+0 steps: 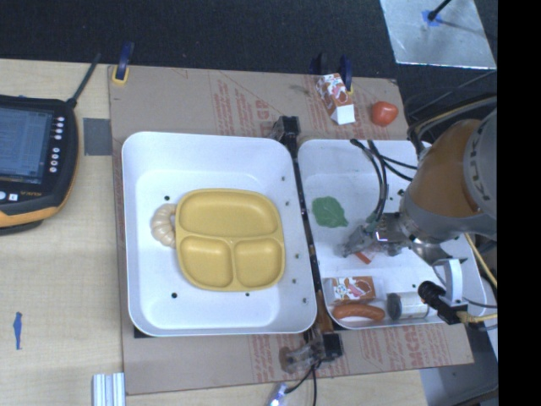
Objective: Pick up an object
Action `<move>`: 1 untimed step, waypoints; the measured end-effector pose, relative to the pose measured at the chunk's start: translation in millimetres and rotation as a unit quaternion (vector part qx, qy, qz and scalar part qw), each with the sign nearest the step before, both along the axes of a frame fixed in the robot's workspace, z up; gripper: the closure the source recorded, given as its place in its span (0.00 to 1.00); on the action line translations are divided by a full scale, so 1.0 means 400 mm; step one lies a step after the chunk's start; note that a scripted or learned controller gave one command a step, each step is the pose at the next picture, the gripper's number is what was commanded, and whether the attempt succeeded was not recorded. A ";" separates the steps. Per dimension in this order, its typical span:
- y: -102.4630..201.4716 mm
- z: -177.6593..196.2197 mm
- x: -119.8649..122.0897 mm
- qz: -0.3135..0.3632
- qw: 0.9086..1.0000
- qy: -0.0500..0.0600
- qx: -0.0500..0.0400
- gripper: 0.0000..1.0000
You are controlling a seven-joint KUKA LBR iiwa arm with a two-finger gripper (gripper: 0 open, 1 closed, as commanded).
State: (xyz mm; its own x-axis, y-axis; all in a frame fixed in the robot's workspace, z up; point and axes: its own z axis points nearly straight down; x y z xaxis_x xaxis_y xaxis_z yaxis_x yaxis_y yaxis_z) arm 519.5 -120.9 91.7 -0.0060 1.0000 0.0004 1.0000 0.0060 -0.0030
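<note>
My gripper [359,245] hangs low over the middle of the right bin [338,155], on the grey arm with its orange band [439,172] coming in from the right. A green flat object [329,211] lies just up and left of it. A small orange-red piece [365,259] shows right under the gripper; I cannot tell whether they touch. Along the bin's front edge lie a red-and-white packet [352,288], a sausage [358,313] and a small grey-capped jar [406,305].
The left bin [152,159] bears a yellow divided plate [228,238] with a beige bread piece [162,224] at its left side. Behind the right bin stand a small carton [336,98] and a red tomato [385,112]. A control pendant [30,159] lies far left.
</note>
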 end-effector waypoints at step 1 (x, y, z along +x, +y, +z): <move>-0.002 0.025 -0.001 0.001 1.000 0.001 0.000 1.00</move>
